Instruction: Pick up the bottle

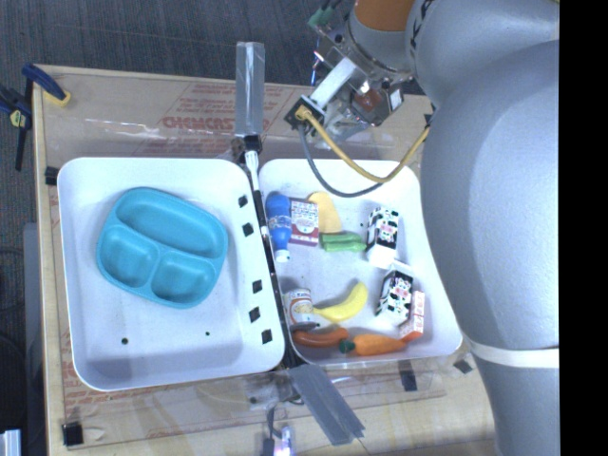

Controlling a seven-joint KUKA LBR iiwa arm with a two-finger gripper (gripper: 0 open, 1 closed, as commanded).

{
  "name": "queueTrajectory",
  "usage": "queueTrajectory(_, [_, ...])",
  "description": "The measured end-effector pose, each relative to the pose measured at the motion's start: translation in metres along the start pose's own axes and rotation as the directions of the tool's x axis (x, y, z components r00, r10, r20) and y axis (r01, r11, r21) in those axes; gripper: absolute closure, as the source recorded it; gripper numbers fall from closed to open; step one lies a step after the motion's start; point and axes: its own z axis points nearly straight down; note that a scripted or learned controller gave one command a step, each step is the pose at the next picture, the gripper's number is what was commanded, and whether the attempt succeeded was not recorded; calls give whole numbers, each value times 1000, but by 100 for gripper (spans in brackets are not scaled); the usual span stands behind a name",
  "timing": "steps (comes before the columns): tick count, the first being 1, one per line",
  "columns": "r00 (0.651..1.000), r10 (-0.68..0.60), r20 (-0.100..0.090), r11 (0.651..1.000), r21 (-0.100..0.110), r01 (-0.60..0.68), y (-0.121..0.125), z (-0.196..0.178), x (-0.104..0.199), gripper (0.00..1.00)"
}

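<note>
The grey arm [494, 179] fills the right side of the view, its orange band at the top. Below it the gripper [369, 101] hangs over the bench just past the far rim of the right bin [328, 272]. It holds nothing from the bins, and I cannot tell whether it is open or closed.

The left bin [114, 350] holds a blue divided plate [161, 245], lying flat and slightly turned.

The bottle [277, 224] lies on its side in the right bin, close against that bin's left wall, in its far-left part. Its long axis runs along the wall, from far to near. The blue end points to the far rim and the white end to the near rim. Which end is the cap I cannot tell. A small red-and-white carton [304, 221] touches its right side.

Two cow-patterned cartons sit by the right wall, one far [383, 231] and one nearer [396, 294]. A banana [344, 304] curves across the middle, and a carrot [375, 345] lies along the near wall. A green piece [342, 243] lies right of the red-and-white carton. A small can [300, 305] stands near the left wall, well apart from the bottle
</note>
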Motion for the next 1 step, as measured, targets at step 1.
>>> queueTrajectory(1, [959,282,1,959,-1,-282,-41,74,29,100])
